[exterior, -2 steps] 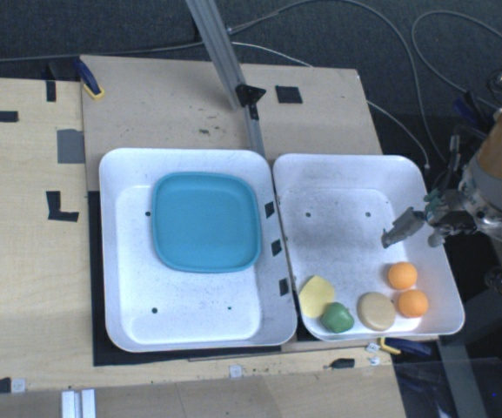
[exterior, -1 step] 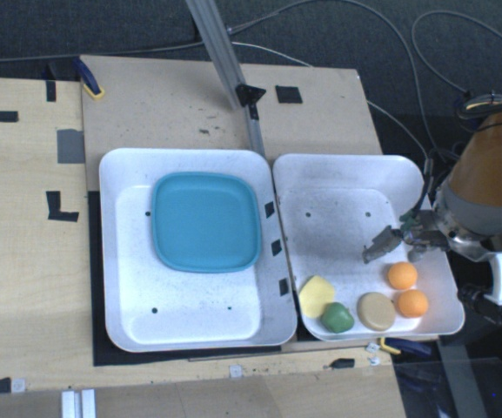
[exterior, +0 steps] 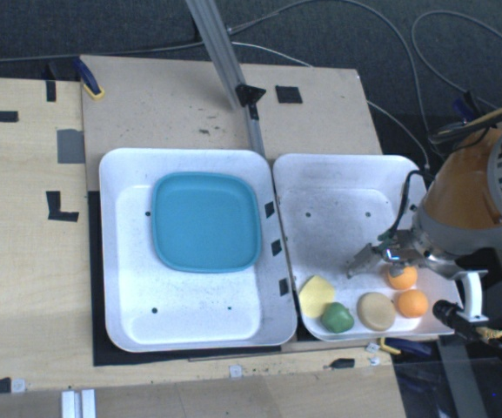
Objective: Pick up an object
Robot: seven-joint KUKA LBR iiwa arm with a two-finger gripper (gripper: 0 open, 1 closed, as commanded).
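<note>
gripper (exterior: pixel 388 256) hangs in the right bin (exterior: pixel 338 174), just over the upper orange (exterior: pixel 401 277), its grip state impossible to tell; best to centre squarely above that orange, clear of the lower orange (exterior: pixel 412 303), before dropping.

No text, label, brand, number or sign can be read anywhere, neither on the table (exterior: pixel 24 225), the two white bins (exterior: pixel 116 233) nor the objects in them.

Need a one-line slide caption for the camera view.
Grey arm's claw low in the right white bin, beside an orange ball; square blue plate in the left white bin.
</note>
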